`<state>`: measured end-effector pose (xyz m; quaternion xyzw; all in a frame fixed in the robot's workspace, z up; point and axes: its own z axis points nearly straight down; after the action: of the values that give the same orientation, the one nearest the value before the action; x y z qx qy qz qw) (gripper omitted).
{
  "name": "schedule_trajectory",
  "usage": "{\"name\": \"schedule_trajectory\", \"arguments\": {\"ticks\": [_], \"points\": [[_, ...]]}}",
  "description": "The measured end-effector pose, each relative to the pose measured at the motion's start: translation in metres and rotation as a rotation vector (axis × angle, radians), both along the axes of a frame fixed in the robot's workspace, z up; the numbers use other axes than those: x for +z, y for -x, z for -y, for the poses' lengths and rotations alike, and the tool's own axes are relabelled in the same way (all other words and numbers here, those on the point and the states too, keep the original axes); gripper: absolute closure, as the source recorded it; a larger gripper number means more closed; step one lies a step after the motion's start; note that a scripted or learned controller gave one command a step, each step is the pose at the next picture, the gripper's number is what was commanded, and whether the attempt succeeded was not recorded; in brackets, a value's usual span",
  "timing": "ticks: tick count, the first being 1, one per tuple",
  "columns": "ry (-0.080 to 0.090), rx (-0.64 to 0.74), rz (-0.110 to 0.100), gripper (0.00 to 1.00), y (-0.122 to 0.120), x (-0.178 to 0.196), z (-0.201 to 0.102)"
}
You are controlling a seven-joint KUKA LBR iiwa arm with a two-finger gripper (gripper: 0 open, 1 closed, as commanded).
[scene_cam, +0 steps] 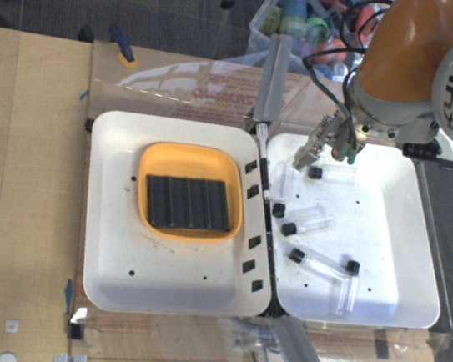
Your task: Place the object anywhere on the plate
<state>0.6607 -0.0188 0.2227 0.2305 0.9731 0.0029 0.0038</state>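
Note:
An orange plate (154,165) sits in the left bin (104,267) with a black ridged block (188,203) lying flat on it. Several clear tubes with black caps lie loose in the right bin (402,278): one tube (331,174) at the far left, one (311,222) in the middle, one (321,268) near the front, and a short one (348,292) beside it. My gripper (322,151) hangs over the far left corner of the right bin, just above and left of the farthest tube. I see nothing held in it.
A row of black tabs (255,218) runs along the divider between the bins. A grey bar (272,81) stands behind the divider. A clear box of colourful items (319,13) sits behind the bench. The arm's orange band (407,43) looms over the right bin's far edge.

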Motion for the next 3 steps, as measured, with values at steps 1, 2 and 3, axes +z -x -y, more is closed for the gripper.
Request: {"name": "schedule_trajectory", "arguments": {"ticks": [1, 2, 3], "points": [[0.000, 0.000, 0.000, 0.00, 0.000, 0.000, 0.000], [0.004, 0.122, -0.001, 0.00, 0.003, 0.130, 0.041], [0.003, 0.121, 0.008, 1.00, 0.002, 0.142, 0.041]]}}
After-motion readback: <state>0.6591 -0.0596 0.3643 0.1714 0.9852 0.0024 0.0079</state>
